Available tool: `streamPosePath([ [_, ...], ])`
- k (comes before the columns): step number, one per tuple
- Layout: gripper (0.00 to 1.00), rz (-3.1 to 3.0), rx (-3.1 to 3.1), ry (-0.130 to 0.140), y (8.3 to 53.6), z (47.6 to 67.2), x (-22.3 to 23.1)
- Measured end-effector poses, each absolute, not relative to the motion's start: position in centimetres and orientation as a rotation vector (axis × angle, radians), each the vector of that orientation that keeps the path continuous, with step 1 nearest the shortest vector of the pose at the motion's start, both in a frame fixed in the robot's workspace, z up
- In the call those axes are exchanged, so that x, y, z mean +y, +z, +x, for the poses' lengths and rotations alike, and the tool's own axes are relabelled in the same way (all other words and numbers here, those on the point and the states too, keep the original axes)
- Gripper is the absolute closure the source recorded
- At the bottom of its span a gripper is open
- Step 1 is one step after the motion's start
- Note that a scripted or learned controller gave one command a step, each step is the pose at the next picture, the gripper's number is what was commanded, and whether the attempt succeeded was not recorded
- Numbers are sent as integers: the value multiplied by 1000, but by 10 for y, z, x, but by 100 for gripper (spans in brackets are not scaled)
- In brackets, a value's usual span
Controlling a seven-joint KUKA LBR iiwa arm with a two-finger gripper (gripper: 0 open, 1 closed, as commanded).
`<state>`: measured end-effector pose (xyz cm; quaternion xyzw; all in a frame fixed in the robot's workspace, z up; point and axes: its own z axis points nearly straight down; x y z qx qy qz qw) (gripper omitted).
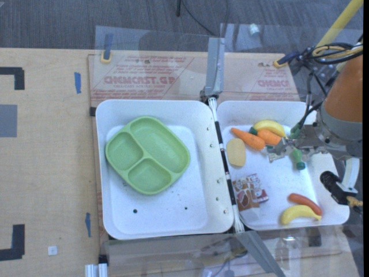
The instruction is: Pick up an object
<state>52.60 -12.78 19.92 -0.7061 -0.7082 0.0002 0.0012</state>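
Right of frame: metal two-finger gripper [281,150] beside smooth orange plastic carrots [258,138]; finger opening impossible to tell.

Plate [147,154] in left bin [115,212]

The arm [346,105] is cut off at the right edge; its wrist hides part of the right bin [262,109], and small items beneath it are unreadable.
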Motion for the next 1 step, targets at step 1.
streamPosePath([
  [1,0,-2274,-2171,-1,232,573,-141],
])
